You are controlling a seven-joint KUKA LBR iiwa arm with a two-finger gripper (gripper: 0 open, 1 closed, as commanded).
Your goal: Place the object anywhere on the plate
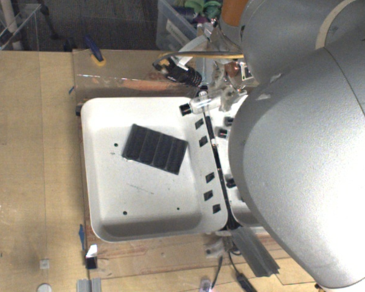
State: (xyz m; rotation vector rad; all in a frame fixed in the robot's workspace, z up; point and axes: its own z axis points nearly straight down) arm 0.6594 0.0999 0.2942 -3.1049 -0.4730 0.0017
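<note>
A flat black rectangular slab (155, 149) with ribs across its top lies tilted in the upper middle of the left white bin (109, 224). My arm's big grey links (304, 139) cover the right bin. The orange band (236, 2) sits at the top of the view, and below it the gripper's body (230, 81) hangs over the far end of the divider between the bins, up and to the right of the slab. The arm hides what lies under the gripper.
A row of small black clips (208, 176) runs along the rim between the bins. A clear crate of coloured items (191, 5) stands behind the bench. A blue-and-yellow clamp (96, 53) sits at the back left. Wooden benchtop extends to the left.
</note>
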